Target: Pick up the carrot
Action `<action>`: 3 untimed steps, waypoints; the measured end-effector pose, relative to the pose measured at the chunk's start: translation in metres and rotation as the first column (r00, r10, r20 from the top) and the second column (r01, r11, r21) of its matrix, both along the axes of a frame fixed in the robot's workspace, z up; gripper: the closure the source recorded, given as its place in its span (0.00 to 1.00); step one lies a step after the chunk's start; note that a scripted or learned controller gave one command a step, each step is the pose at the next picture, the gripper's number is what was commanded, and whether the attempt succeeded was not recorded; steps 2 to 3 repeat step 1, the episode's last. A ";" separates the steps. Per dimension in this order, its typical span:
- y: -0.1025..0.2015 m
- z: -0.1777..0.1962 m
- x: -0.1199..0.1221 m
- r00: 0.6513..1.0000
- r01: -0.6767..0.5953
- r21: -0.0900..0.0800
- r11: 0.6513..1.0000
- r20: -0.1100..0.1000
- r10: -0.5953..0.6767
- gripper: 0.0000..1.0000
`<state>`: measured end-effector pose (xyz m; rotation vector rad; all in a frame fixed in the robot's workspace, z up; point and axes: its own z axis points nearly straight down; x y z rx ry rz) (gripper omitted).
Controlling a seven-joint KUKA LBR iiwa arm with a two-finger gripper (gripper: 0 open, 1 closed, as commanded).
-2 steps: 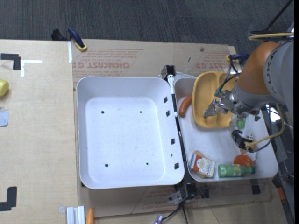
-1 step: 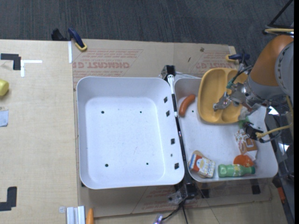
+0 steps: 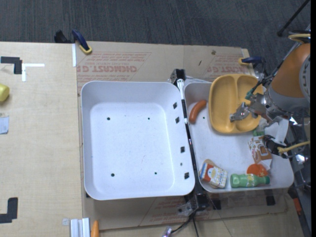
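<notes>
While the arm [image 3: 291, 78] reaches in from the right, its gripper [image 3: 240, 113] hangs over the right bin [image 3: 232, 149], its metal tip seen against the inner surface of a yellow divided dish [image 3: 229, 102]. Whether the gripper is apart or together cannot be told from this view, and nothing is seen between its tips. The yellow dish lies tilted in the far part of the right bin, with one compartment toward the arm and one toward the middle of the bin. The carrot [image 3: 197, 110], a short orange piece, lies on the floor of the same bin just beside the dish's left rim, near the wall shared with the left bin [image 3: 133, 139], and well apart from the gripper. Nearer the front wall of the right bin lie a small printed pouch [image 3: 214, 174] and a green bottle [image 3: 249, 180] on its side; a printed packet [image 3: 259, 148] and an orange round item [image 3: 257, 170] sit toward the right wall. Both bins stand on cardboard on the worktop [image 3: 39, 147], where a yellow object [image 3: 3, 93] rests at the far left edge.
</notes>
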<state>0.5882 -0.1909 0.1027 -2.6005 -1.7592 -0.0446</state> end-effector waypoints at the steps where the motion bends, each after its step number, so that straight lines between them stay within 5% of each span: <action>1: 0.026 -0.010 -0.021 0.996 0.091 -0.016 0.996 -0.023 -0.091 0.00; 3: 0.026 -0.010 -0.021 0.996 0.091 -0.016 0.996 -0.023 -0.091 0.00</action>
